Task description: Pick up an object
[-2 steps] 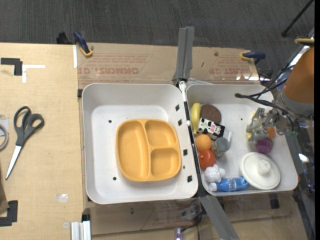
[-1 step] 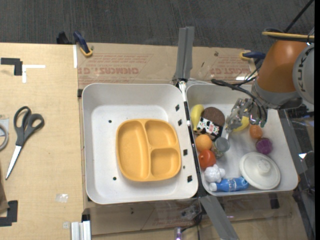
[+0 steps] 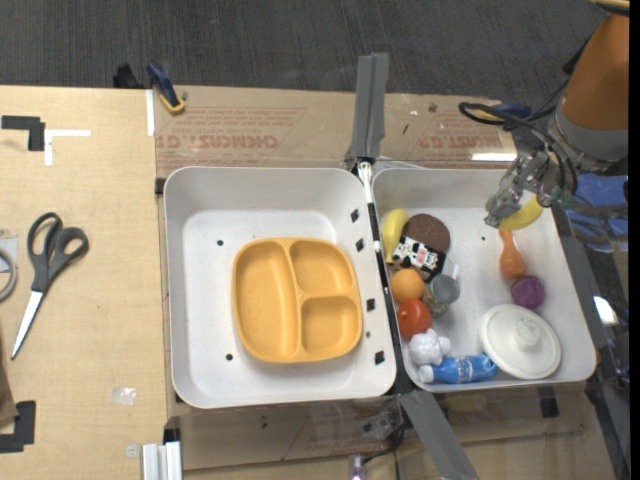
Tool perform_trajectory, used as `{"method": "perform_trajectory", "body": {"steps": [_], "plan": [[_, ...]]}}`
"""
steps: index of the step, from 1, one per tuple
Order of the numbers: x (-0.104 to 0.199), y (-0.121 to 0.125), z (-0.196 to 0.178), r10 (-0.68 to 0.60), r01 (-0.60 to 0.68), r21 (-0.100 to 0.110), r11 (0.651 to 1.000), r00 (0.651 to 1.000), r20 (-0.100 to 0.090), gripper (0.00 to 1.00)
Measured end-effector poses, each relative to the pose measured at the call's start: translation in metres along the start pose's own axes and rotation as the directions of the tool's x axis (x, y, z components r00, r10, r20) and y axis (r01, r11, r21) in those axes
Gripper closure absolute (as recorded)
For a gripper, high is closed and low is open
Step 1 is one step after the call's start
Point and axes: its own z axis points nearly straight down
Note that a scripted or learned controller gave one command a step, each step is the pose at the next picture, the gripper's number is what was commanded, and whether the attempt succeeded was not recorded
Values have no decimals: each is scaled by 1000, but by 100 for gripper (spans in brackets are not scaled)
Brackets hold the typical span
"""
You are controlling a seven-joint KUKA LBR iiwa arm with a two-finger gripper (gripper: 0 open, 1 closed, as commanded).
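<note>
My gripper hangs over the back right part of the right bin. A small yellow object sits between its fingers, and the fingers are shut on it. Just below it in the bin lie an orange carrot-shaped toy and a purple piece. Along the bin's left side are a yellow banana, a brown round item, an orange ball and a red tomato.
The right bin's front holds a white round lid, a blue bottle and a white toy. In the left bin lies a yellow divided plate. Scissors lie on the bench at far left.
</note>
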Motion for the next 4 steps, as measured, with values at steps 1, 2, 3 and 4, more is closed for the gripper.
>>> {"method": "perform_trajectory", "body": {"steps": [1,2,3,4], "plan": [[30,61,-22,60,-60,-1,998,998,1,100],[54,-23,102,33,-33,0,999,999,-2,100],[18,-8,115,333,-333,-1,943,943,2,100],[23,62,-52,374,-374,0,928,928,1,100]]}}
